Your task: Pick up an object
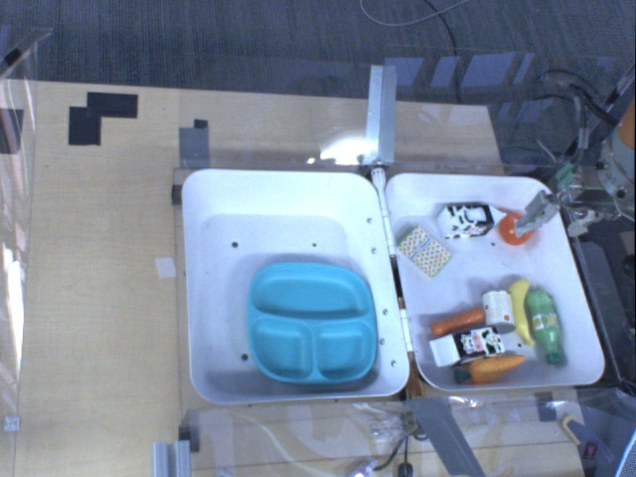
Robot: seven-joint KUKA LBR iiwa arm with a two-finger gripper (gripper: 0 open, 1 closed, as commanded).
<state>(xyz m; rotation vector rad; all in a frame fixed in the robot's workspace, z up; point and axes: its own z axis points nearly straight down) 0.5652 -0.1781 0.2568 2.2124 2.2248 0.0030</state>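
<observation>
Pale wooden counter (99, 296) is carrying two white bins. Pincer (535, 215) is hovering at the right bin's (586, 361) far right corner, grip state indiscernible, touching an orange object (511, 230): likely light, rigid, smooth; grasping across its rim seems best.

- The worktop (99, 296) is showing a light, wood-colored top.
- Two white bins are sitting on it side by side, touching in the middle.
- The left bin (214, 266) is lying near the middle of the worktop.
- The right bin (581, 316) is lying just beside it, close to the right end.
- Black shapes (99, 115) are sitting flat near the far left corner.
- A small pale tape patch (165, 267) is sticking to the worktop left of the left bin.
- A grey metal post (382, 107) is standing behind the spot where the bins are meeting.
</observation>
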